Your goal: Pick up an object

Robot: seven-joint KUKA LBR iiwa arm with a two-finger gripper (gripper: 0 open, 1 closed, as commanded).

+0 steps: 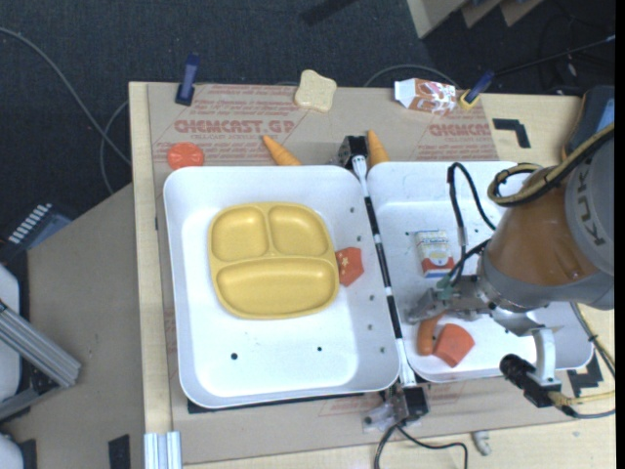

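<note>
Arm low over right bin [547, 189], wrist down near that bin's front-left corner. Gripper [441, 306] just above two small items on bin floor: orange carrot-like piece [426, 337] and red-orange block [454, 344], the two touching or nearly so. Jaws' state: cannot tell, metal tips blurred against wrist and cable. Nothing visibly between them, so no grasp confirmed. Small white carton [433, 250] farther back in same bin, clear of gripper. Left bin [195, 360], beside right bin across central divider, carrying yellow divided plate [272, 260] with small red piece [350, 265] at plate's right edge. Loose bits on bench behind both bins: bread-shaped toy [315, 89], orange disc [184, 155], crumpled wrapper [426, 94]. Judged progress: approach done, likely target carrot or block beneath gripper; closing, lift and proof of hold all left.
</note>
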